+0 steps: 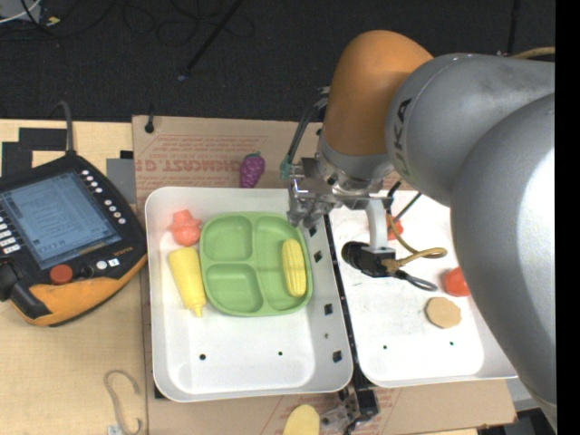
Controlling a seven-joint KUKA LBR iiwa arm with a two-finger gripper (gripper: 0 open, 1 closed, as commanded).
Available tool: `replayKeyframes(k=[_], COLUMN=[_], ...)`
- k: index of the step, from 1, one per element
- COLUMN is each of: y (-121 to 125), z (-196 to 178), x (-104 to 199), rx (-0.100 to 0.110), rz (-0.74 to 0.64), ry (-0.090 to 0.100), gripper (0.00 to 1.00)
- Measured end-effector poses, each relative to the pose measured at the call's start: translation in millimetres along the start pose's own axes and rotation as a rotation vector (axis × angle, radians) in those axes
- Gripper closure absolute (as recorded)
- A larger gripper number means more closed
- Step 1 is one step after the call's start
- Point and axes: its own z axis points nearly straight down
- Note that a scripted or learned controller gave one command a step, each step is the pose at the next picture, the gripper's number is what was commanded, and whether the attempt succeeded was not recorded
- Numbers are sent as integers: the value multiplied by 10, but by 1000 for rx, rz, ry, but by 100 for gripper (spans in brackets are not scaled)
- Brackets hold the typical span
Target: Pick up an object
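Glossy green plastic tray [237, 284] in smooth white plastic bin [237, 365]

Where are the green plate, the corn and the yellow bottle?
green plate [237, 288]: camera view, bare lower left compartment.
corn [293, 267]: camera view, middle of the cob.
yellow bottle [187, 277]: camera view, middle of its body.

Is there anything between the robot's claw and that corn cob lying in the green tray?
Nothing visible blocks it. The gripper hangs over the divide between the two bins, at the upper right corner of the green tray. The corn cob lies just below it in the tray's right compartment, uncovered, with open space between them.
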Motion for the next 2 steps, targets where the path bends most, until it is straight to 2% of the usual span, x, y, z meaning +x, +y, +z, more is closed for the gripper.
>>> replayKeyframes(k=[1, 2], y=[45, 12], z=[18, 27], x=[-167, -159], rx=[1, 3], rz=[5, 6], ry=[-4, -3], gripper=[100, 100])
